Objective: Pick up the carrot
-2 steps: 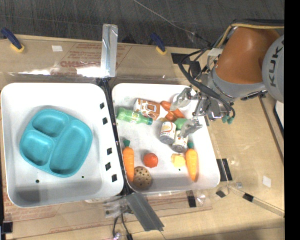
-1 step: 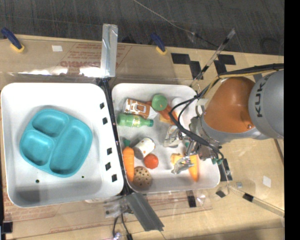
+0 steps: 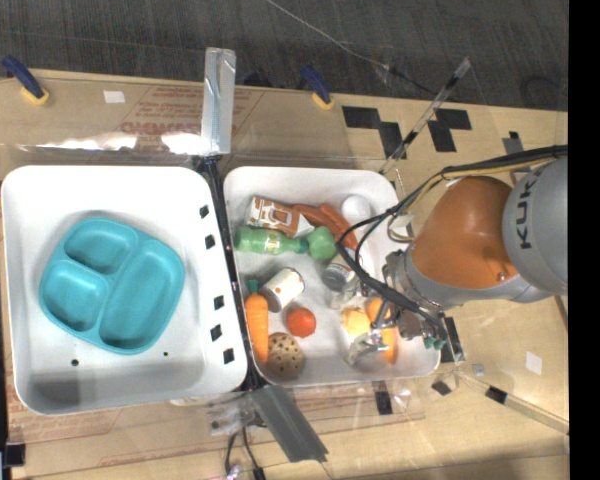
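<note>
Reaching step, nothing picked yet. Carrot [image 3: 257, 329] lying near left wall of right bin [image 3: 310, 179], beside brown ball [image 3: 285, 357]. Pincer [image 3: 372, 336] well apart; openness hard to tell. Next: slide left, drop down.

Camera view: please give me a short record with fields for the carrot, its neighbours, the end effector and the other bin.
carrot: orange carrot lying along the left wall of the right bin
neighbours: red tomato to its right, brown speckled ball at its lower end, green bottle above
end effector: low at the right bin's lower right, apart from the carrot
left bin: holds a teal divided tray
</note>
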